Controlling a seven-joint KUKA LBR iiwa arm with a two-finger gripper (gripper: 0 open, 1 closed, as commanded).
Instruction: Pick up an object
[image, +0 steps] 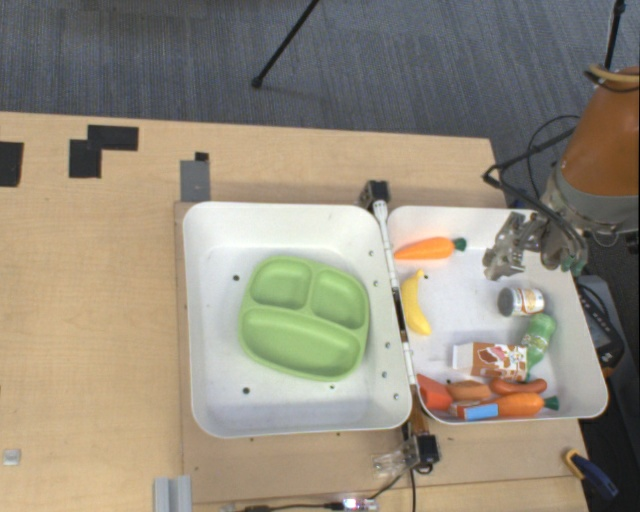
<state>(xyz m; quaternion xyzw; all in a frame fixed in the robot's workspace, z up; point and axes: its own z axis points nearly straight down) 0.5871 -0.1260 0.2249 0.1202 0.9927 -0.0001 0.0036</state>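
Right bin (455, 300), small carton (489, 358), label illegible

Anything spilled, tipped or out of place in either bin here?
Nothing stands out. The green plate lies flat in the left bin. The toy food in the right bin, such as the carrot and banana, is loosely scattered, and all of it is inside the bin.

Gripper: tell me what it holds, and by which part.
Nothing. The gripper hangs above the right bin, near the small can, with no object between its jaws.
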